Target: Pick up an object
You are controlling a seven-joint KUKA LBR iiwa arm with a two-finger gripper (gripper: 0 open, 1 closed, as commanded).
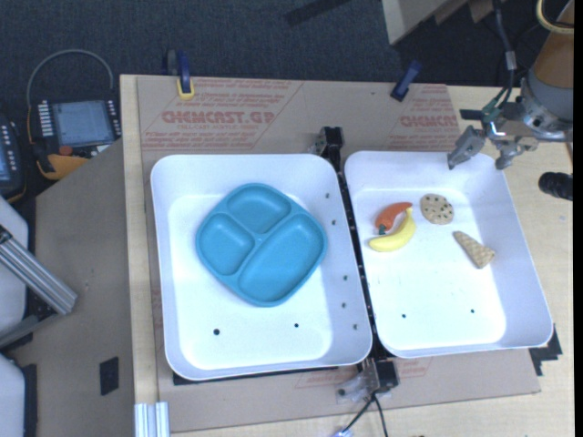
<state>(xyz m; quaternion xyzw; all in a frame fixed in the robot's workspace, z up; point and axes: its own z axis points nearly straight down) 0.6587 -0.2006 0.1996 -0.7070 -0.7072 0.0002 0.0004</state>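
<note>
In the right bin (428, 326) lie a yellow banana (394, 236), a red-orange piece (393, 214) touching its upper side, a round brown cookie (436, 208) and a tan wedge (475, 248). My gripper (483, 148) hangs over the bin's far right corner, up and to the right of the cookie. Its two fingers are spread apart with nothing between them.
The left bin (182, 317) holds a blue divided plate (261, 243). A black clamp (329, 140) sits between the bins at the back. Blue clips (182, 73) pin the cardboard base. A pendant with a screen (80, 123) lies at far left.
</note>
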